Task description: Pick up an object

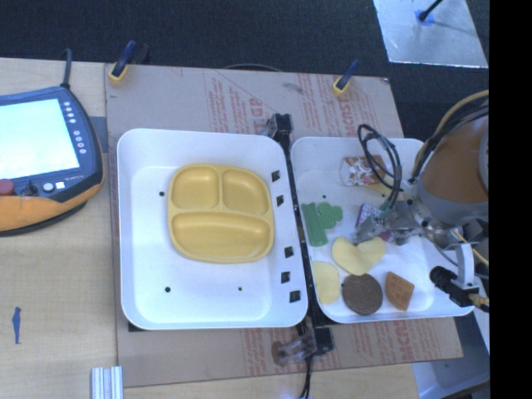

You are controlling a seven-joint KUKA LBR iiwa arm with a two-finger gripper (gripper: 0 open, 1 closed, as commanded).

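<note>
at the bench front, near edge first, working back:
brown disc (362,294): dark round piece, front of the right bin (328,310), near its front wall.
tan wedge (399,290): just right of the brown disc, close beside it.
pale yellow oval (326,282): just left of the brown disc, by the bin's left wall.
yellow heart piece (359,255): behind the disc, mid-bin, under the gripper tip.
green piece (319,220): left of the heart piece, along the left wall.
gripper (371,226): low over mid right bin, just above the heart piece; fingers lost in cables and clutter, cannot tell how far apart or whether anything is caught.
arm (453,177): grey with orange band, over the bin's right side.
patterned packet (359,171): back of the right bin.
yellow divided tray (221,212): centre of the left bin (141,223), well apart from the gripper.
pendant (41,156): far left on the bench, screen lit.
</note>
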